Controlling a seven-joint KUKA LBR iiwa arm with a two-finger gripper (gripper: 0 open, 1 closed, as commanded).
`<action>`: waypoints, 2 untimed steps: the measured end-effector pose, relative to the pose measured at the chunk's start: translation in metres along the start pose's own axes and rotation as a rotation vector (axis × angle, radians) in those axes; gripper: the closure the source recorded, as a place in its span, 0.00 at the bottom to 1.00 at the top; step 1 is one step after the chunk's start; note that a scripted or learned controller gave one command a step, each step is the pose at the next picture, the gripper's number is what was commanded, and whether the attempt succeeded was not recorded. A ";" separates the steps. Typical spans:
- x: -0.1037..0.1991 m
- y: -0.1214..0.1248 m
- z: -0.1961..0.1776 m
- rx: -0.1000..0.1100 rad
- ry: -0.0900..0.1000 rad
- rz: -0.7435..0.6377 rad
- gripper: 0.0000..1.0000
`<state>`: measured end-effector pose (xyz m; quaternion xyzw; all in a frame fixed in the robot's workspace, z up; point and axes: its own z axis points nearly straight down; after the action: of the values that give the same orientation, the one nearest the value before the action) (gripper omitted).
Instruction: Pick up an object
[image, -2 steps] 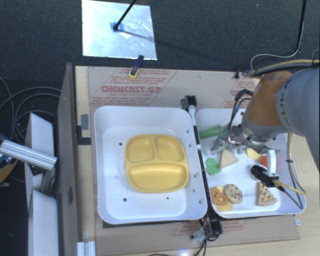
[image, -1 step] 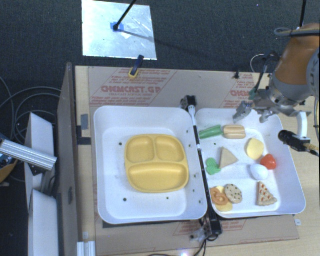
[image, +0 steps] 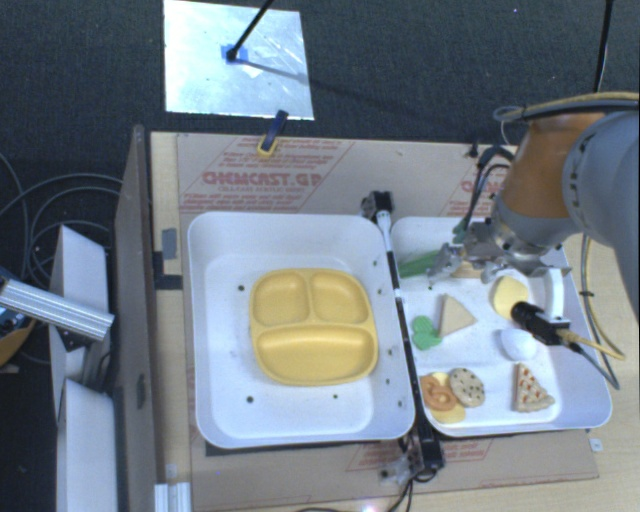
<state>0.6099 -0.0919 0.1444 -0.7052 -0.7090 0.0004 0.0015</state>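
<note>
Where red "CHEMCAST GP" print (image: 262, 180) marks board, claw (image: 470, 262) hovers over right bin (image: 600, 400); claw state unclear.

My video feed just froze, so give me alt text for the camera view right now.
The gripper is low over the back of the right bin, beside a green piece, with toy food nearby: a tan wedge, cookie and pizza slice. The left bin holds a yellow divided plate.
</note>
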 end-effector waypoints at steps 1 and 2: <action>-0.006 -0.027 0.063 0.001 0.000 0.007 0.00; -0.005 -0.023 0.049 -0.007 -0.001 0.004 1.00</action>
<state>0.5864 -0.0973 0.0955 -0.7065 -0.7077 -0.0016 -0.0015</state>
